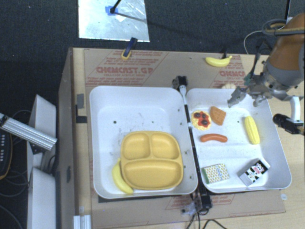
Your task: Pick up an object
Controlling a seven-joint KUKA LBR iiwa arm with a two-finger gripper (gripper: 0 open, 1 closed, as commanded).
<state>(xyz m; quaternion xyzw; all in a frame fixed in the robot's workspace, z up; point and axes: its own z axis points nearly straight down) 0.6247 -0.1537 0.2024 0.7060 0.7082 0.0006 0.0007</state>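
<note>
Lettering reading "CHEMCAST GP" is printed on the board [125,70] at upper left. Gripper [247,97] — fingers spread, nothing pinched — is seen upper right, above the right bin [281,168], near the cracker [218,115].

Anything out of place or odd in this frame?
One yellow banana lies on the brown board behind the right bin, outside both bins. Another banana sits wedged between the yellow divided plate and the left bin's wall.
</note>
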